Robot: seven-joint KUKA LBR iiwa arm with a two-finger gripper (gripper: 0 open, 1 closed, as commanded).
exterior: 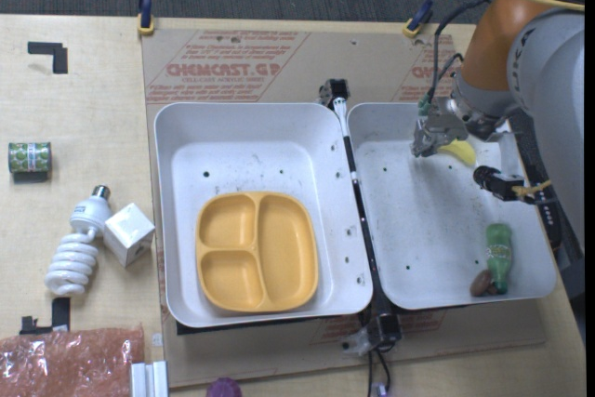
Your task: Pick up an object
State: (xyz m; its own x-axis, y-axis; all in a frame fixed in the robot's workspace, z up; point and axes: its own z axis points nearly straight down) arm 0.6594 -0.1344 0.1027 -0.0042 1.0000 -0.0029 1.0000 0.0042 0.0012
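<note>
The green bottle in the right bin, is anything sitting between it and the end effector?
Nothing visible does. The end effector is at the right bin's far end beside a yellow object; the green bottle lies near the front right corner, against a small brown object, with bare bin floor between.

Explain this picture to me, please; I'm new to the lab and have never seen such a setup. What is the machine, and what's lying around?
One camera looks down at a slant on a bench. The grey robot arm with an orange band reaches in from the right. Its claw sits low in the right bin, beside a yellow object; whether it grips anything is unclear. That bin also holds a green bottle and a small brown object. The left bin holds a yellow divided plate. A spiral light bulb lies outside.
</note>
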